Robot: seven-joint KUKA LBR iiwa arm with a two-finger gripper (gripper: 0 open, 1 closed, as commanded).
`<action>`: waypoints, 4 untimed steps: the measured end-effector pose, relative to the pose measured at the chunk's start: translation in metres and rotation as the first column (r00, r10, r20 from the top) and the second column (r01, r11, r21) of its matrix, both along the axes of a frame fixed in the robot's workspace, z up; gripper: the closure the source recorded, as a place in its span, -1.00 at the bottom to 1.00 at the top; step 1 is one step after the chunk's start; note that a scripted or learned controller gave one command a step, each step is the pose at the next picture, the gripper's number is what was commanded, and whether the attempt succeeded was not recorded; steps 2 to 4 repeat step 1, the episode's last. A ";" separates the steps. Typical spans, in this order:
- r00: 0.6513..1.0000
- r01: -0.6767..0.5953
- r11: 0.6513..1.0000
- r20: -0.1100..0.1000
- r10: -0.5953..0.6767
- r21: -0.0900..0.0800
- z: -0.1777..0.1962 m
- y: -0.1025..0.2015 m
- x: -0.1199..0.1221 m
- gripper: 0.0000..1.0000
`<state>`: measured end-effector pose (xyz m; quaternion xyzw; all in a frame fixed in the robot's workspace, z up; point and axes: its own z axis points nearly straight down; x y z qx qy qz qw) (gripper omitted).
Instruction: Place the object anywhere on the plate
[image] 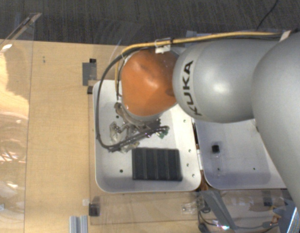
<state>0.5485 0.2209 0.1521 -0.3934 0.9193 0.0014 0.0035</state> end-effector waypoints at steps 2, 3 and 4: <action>0.955 -0.297 0.955 0.006 0.297 -0.002 0.091 -0.010 -0.017 1.00; 0.955 -0.297 0.955 0.006 0.297 -0.002 0.091 -0.010 -0.017 1.00; 0.955 -0.297 0.955 0.006 0.297 -0.002 0.091 -0.010 -0.017 1.00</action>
